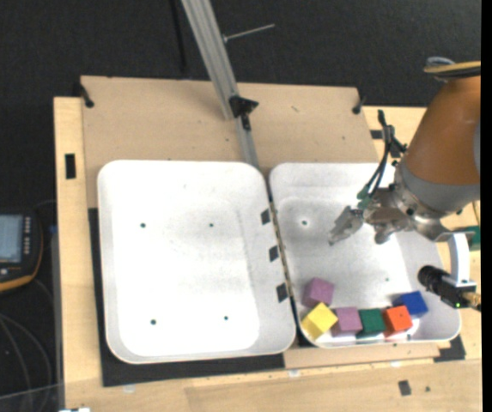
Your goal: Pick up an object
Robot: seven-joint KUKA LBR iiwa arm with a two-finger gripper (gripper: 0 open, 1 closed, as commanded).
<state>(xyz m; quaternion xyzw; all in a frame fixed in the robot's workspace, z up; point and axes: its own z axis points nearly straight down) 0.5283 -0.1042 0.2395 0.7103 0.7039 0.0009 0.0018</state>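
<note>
Right now I see the arm (pixel 447 144) reaching in over the right bin (pixel 314 187), gripper (pixel 361 226) spread and holding nothing, well above the blocks (pixel 361 316) clustered along the bin's near edge.

A tan wooden bench (pixel 194 118) on dark floor carries the left white bin (pixel 185 256). Behind that bin, a grey metal rail (pixel 215 50) slants up and away. Well to its left, off the bench, lies an orange handheld device with a screen (pixel 1 245).
</note>
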